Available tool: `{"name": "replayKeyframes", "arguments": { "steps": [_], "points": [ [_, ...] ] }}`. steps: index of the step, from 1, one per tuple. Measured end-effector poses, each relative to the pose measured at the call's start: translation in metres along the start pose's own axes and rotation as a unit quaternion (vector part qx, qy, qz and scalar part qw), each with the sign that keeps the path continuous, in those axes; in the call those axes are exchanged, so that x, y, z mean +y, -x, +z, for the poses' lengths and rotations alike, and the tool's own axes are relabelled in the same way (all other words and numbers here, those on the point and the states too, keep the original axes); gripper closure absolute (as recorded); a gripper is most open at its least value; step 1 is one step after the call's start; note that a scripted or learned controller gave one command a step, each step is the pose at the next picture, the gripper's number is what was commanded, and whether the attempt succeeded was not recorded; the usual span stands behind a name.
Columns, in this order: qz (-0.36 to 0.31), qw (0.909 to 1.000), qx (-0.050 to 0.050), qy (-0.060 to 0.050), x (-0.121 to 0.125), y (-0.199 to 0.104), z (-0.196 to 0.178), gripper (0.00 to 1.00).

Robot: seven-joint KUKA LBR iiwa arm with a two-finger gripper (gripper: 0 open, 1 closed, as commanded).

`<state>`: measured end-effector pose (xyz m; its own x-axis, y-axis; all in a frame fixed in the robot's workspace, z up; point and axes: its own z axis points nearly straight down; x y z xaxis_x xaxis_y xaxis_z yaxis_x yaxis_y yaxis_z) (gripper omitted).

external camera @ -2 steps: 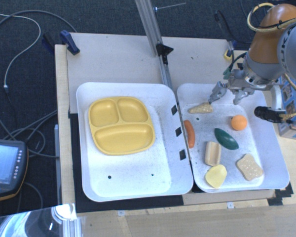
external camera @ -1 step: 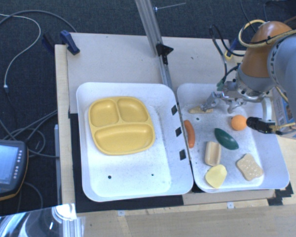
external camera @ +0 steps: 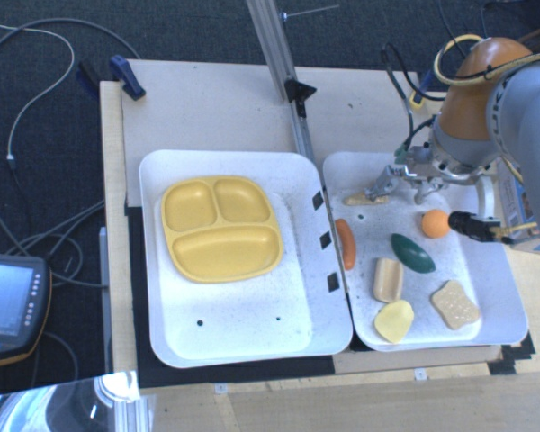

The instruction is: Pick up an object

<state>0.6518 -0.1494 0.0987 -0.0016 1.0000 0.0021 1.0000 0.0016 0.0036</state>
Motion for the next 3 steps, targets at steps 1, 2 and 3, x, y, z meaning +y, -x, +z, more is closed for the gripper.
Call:
{"name": "replayKeyframes", "arguments": {
  "steps": [1, 2, 3],
  "points": [
    [0.000, 1.0000, 0.000, -0.001, 0.000, 0.000, -0.011, 1.00],
    [0.000, 1.0000, -0.002, 0.003, 0.004, 0.000, -0.077, 1.00],
    [0.000, 1.0000, -0.002, 0.002, 0.006, 0.000, -0.120, 1.00]
  ]
}}
